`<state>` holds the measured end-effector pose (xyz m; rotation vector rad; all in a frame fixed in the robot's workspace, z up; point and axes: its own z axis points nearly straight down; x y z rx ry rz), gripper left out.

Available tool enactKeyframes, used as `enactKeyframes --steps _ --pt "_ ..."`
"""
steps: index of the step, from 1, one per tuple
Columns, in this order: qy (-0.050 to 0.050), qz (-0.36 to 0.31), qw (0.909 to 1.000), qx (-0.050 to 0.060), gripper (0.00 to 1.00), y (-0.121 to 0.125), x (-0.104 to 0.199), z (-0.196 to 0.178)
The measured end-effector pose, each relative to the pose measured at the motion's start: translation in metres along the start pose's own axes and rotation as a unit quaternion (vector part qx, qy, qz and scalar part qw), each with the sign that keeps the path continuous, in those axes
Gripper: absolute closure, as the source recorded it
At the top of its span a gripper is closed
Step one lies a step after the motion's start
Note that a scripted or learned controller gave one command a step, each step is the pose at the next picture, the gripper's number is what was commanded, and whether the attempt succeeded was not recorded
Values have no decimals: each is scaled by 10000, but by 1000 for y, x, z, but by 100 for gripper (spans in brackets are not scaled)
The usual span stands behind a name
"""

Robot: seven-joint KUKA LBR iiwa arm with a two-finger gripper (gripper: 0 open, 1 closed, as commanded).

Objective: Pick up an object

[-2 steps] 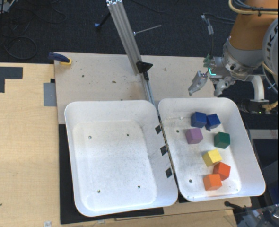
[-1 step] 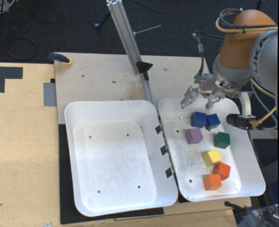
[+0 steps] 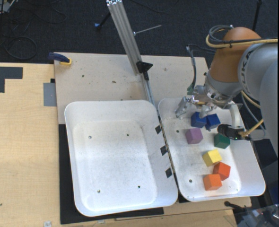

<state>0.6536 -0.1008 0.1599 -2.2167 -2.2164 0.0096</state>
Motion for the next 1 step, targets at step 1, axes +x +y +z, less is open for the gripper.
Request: enactKeyframes --steps 1 --pt "-5 11 10000 -82 0 8 -2 41"
